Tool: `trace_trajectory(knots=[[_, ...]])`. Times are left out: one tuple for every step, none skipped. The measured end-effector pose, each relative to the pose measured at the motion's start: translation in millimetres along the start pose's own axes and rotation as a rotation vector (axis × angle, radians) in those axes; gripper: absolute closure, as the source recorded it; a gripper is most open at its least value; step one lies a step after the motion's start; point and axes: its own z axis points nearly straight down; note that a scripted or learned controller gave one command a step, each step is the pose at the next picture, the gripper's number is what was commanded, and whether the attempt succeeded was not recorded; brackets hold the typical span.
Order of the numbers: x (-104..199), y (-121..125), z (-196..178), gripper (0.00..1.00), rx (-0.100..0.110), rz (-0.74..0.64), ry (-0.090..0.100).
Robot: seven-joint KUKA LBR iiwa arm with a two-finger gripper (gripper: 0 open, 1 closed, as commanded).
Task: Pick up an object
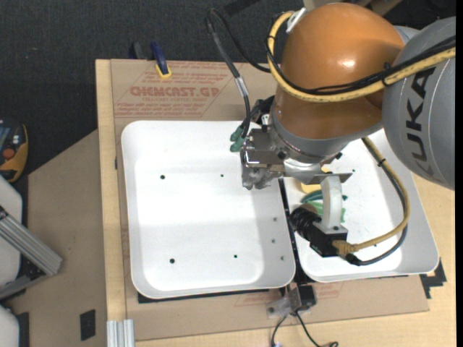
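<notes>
My gripper (255, 170) hangs low over the strip where the left bin (188, 215) and the right bin (405, 244) meet, near their far half. The large orange and grey wrist above it covers most of the right bin. A small green thing (236, 139) shows at the gripper's far left side; I cannot tell whether it is held or lies in the bin. Green and yellow objects (315, 194) peek out in the right bin just right of the gripper, partly hidden by the arm.
The left bin's white floor shows a few small dark dots. Both bins rest on a cardboard sheet (181, 89) with red print. A blue and yellow clamp (160, 62) stands at the sheet's far edge. A yellow cable loops over the right bin.
</notes>
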Motion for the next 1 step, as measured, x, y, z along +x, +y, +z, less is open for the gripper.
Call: trace_trajectory(knots=[[31.4,-0.5,-25.1,1.00,0.001,-0.006,0.001]])
